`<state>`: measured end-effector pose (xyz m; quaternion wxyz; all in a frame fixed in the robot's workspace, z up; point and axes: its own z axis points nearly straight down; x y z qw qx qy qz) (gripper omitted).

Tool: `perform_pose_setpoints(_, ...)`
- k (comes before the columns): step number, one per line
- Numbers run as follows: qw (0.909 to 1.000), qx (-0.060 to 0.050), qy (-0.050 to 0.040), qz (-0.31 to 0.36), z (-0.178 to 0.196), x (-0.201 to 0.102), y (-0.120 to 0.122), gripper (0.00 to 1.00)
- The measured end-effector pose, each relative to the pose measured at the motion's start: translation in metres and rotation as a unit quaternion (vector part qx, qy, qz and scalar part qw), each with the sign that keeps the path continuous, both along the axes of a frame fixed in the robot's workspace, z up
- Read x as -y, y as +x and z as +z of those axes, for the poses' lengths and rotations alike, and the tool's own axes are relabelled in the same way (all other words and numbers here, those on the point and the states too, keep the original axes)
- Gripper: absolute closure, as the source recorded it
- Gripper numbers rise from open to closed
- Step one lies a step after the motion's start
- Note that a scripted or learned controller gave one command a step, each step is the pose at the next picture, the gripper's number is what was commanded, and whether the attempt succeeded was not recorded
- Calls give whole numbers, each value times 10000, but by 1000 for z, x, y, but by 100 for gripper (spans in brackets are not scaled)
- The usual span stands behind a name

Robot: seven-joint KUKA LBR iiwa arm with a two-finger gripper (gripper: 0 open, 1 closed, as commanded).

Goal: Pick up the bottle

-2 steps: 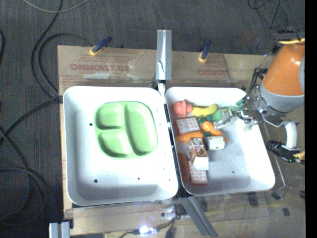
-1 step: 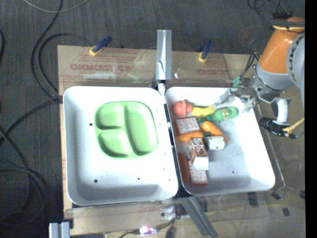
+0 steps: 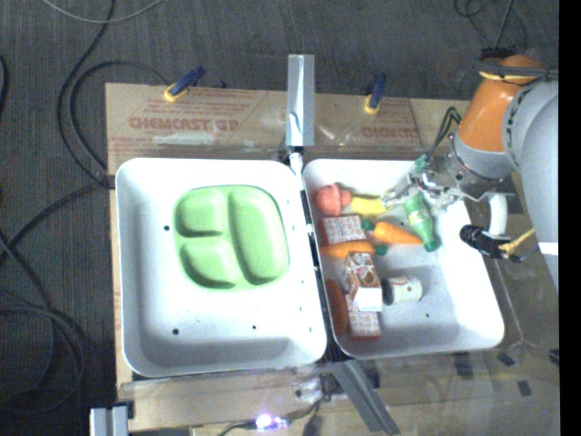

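The bottle (image 3: 423, 223) is green and translucent. It lies at a slant in the right bin (image 3: 472, 312), near the bin's back right, with its lower end beside the orange carrot (image 3: 396, 233). My gripper (image 3: 420, 192) hangs directly over the bottle's upper end, and the grey arm with its orange band (image 3: 490, 116) comes in from the right. The gripper's metal parts cover the bottle's top.
The right bin also holds a red fruit (image 3: 329, 198), a yellow banana (image 3: 367, 206), small printed boxes (image 3: 361, 282), a second carrot (image 3: 349, 251) and a white cup (image 3: 402, 290). A green divided plate (image 3: 231, 236) lies in the left bin (image 3: 145, 334). A metal post (image 3: 300, 98) stands between the bins.
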<state>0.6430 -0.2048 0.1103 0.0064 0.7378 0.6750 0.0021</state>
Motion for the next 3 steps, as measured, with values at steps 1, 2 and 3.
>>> perform_pose_setpoints(1,9999,14,56,-114,-11,3,15,0)
perform_pose_setpoints(2,9999,55,-2,-100,-2,5,16,100)
perform_pose_setpoints(3,9965,-69,32,-834,102,-48,-5,100)
